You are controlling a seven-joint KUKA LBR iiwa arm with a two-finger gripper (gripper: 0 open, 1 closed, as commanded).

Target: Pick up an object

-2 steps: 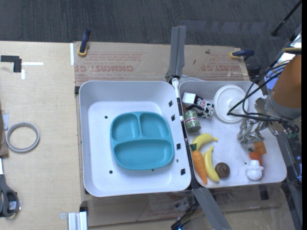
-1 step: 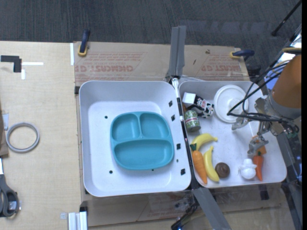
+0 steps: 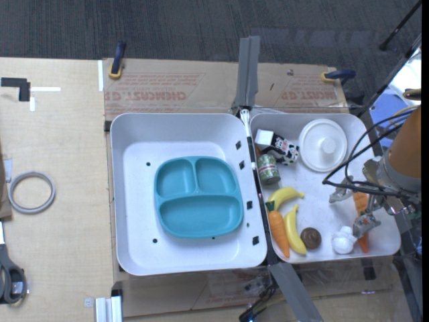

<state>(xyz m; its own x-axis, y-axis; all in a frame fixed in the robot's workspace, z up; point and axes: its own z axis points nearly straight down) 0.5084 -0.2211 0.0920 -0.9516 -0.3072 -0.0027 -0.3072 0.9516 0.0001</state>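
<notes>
One gripper [image 3: 358,213] low in right bin [image 3: 382,250] | jaws: cannot tell | nearest: orange carrot [image 3: 362,241], white ball [image 3: 342,241] | advice: centre over one item, descend vertically.

My wrist is grey metal beneath an orange band [image 3: 410,149]; black cables [image 3: 358,154] loop off it toward ten o'clock, above my silvery gripper [image 3: 358,213].

Teal tray [image 3: 198,197] in L bin [image 3: 127,180]; tool [image 3: 358,213] over R bin [image 3: 382,247].
</notes>
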